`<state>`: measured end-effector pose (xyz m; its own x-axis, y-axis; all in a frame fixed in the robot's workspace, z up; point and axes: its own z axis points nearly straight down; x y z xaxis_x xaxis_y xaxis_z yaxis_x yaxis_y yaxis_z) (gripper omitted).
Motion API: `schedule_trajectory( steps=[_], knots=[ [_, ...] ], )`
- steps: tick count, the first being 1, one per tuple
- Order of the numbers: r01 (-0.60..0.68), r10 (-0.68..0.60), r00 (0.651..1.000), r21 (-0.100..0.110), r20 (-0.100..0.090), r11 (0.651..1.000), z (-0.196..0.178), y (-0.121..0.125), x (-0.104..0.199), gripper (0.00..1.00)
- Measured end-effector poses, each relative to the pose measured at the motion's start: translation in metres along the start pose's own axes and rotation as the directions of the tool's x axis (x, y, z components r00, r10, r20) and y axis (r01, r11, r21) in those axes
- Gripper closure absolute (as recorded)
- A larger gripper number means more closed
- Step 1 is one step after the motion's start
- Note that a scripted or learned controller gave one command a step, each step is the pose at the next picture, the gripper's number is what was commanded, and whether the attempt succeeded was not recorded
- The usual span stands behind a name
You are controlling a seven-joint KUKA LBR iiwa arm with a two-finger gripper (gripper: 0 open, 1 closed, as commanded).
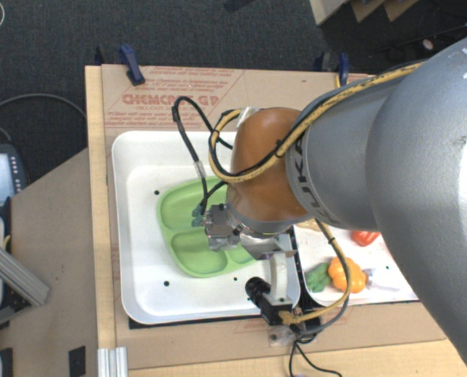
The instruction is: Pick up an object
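Observation:
A light green divided plate [187,230] lies in the left white bin [135,210], its right part covered by the arm. My gripper [217,234] hangs over the plate's right side, below the orange wrist band [260,171]; the wrist hides its tips. In the right bin [390,285] I see an orange piece [349,275], a small green piece [318,276] and a red piece [365,238], mostly hidden behind the arm.
The grey arm [406,148] covers most of the right bin and the view's right half. Black and yellow cables [190,144] loop off the wrist over the left bin. A blue clamp [131,63] grips the bench's back edge.

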<state>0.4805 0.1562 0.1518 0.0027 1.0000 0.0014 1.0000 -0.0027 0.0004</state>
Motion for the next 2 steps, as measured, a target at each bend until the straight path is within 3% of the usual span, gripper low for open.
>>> schedule_trajectory(
  steps=[1,2],
  knots=[
    [0.006,-0.006,1.000,-0.022,-0.004,1.000,-0.1184,0.1265,0.0393,1.00],
    [0.002,-0.002,1.000,0.000,0.001,1.000,-0.1100,0.1206,0.0371,0.00]
  ],
)
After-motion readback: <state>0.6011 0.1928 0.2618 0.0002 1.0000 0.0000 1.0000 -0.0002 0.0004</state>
